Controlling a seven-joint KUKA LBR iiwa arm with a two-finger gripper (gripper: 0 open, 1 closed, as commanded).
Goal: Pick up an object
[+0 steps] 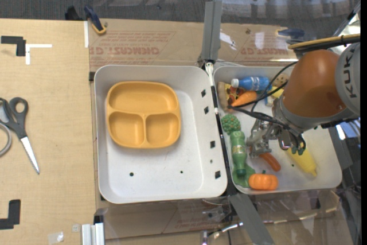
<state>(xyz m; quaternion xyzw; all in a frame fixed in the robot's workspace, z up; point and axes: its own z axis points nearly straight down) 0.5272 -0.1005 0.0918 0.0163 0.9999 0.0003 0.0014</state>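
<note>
A: The jaws [265, 140] hang low in the right bin [327, 178], just above the small orange carrot piece [272, 162]. What could go wrong?

B: Crowding, mostly. The green bottle [238, 152] lies just left of that carrot piece, the yellow banana [304, 161] just right of it, and the orange pumpkin [263, 182] just below. A close that lands slightly off could pinch a neighbour or nudge the carrot piece away.

A: Is anything held now?

B: I cannot tell how wide the jaws stand; cables and the wrist blur them. Nothing shows clearly between them.

A: And the target itself?

B: Small, smooth, rounded and orange-red, lying flat on the bin floor. I judge it slippery and prone to roll. The yellow tray [143, 114], well left of it, sits alone in the other bin.
</note>
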